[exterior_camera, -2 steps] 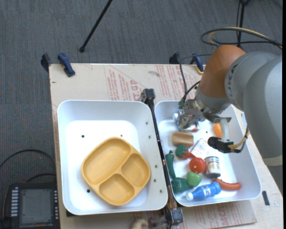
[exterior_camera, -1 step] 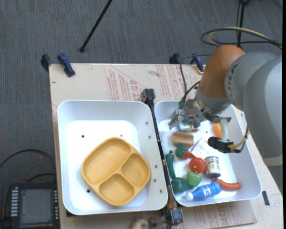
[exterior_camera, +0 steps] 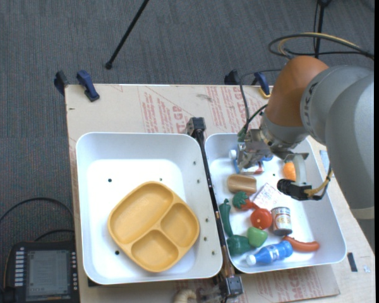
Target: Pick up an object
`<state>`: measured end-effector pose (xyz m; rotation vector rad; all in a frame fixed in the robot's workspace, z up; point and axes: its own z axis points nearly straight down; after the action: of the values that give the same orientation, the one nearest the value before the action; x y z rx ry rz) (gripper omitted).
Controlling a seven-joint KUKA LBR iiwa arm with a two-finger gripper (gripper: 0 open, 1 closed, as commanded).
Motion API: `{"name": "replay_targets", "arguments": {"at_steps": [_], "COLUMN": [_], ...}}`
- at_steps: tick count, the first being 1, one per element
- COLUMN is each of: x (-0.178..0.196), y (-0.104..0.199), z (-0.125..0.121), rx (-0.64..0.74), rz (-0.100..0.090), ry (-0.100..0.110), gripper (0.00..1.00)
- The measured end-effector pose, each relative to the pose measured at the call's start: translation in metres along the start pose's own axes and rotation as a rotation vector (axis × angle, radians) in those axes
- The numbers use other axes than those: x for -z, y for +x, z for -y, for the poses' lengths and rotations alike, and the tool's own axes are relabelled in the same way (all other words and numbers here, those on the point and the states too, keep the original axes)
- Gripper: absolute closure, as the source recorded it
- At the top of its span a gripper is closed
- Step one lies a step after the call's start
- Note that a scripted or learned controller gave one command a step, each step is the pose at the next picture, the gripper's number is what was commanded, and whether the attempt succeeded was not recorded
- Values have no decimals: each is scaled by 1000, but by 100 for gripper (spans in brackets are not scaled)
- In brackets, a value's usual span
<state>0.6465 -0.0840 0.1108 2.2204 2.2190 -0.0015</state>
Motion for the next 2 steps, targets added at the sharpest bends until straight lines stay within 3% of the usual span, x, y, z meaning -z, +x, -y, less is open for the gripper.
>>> {"name": "replay_targets", "arguments": {"at_steps": [1, 2], "x": [0, 9], "y": [0, 0], "z": [0, 0], "rx": [0, 0], "rz": [0, -1], "ry": [0, 1], "gripper": [0, 100]}}
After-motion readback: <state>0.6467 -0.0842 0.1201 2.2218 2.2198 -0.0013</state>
